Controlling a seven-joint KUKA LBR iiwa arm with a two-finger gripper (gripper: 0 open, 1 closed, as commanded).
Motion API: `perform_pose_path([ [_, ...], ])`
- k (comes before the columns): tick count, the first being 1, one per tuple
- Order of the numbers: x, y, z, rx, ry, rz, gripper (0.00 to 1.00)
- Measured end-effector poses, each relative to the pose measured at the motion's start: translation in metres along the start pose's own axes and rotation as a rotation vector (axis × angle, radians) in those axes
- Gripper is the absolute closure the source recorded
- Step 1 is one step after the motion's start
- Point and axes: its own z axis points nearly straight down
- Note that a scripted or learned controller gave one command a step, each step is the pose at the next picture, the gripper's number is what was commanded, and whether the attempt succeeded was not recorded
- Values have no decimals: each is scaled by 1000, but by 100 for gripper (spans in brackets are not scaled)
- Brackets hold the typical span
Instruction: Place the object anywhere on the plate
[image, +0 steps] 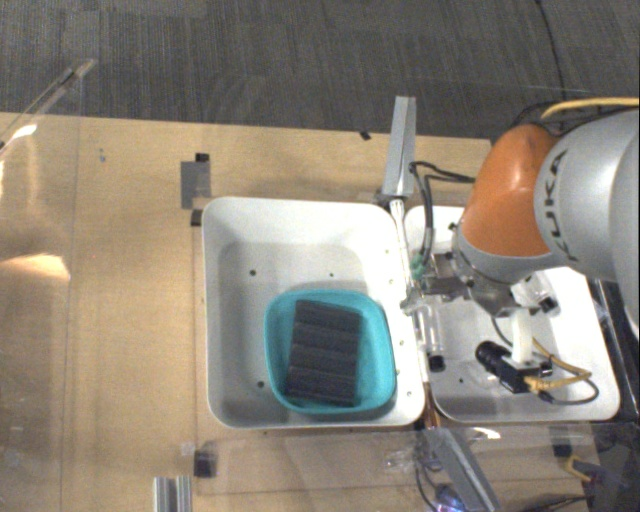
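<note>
A dark ridged block (323, 350) is seen lying flat on the blue plate (275, 320), inside the left bin (235, 300). The block is set a bit tilted, w/ its long side running up and down the plate. So the job looks done, or close to it.

The claw (430, 335) is seen over the left edge of the right bin (580, 400), just beside the wall btwn the two bins. Nothing is seen held in it. Whether it is wide or narrow can't be told from here; it is partly hidden under the arm (520, 210).

The block is judged to be light and prob. a bit soft, like foam or rubber, and not easy to break. The ridges should give good grip, so it is not thought slippery. If it must be picked up again, it is best taken across its short side, near the middle.

Edges & room: the plate has a raised rim, and it sits close to the bin's near wall and right wall. More open room is left at the far side and left side of the bin. The wall btwn the bins must be cleared by the claw.
</note>
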Motion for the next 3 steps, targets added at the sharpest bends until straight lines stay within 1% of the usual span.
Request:
perform_pose_path([
  [1, 0, 0, 0, 0, 0, 1, 0],
  [2, -69, -48, -188, -7, -3, 122, 0],
  [3, -150, -56, -253, -8, -6, 90, 0],
])
